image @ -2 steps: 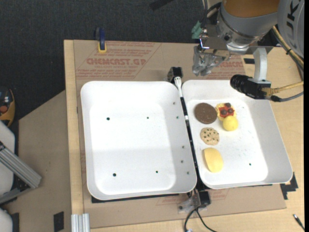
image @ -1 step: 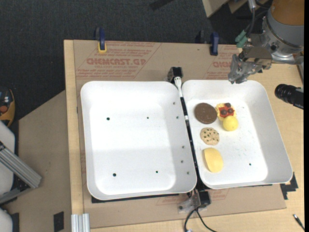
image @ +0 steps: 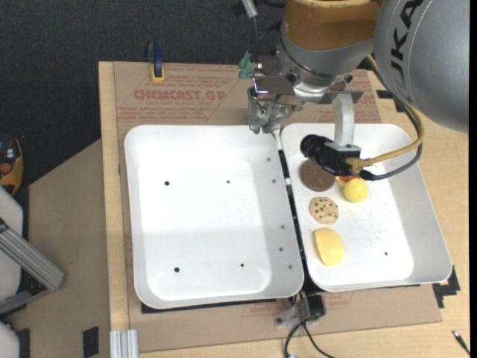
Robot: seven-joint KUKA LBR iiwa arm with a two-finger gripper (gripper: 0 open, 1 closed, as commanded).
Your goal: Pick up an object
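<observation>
The gripper [image: 264,122] hangs at the far rim between the bins, fingers [image: 257,120] close together, holding nothing. The brown cookie [image: 315,176], lemon [image: 355,191], chip cookie [image: 323,210] and yellow piece [image: 329,246] lie nearer, rightward, in the right bin [image: 406,267].

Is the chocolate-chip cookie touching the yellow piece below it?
Apart. In the camera view a strip of white bin floor shows between the cookie and the yellow piece.
</observation>
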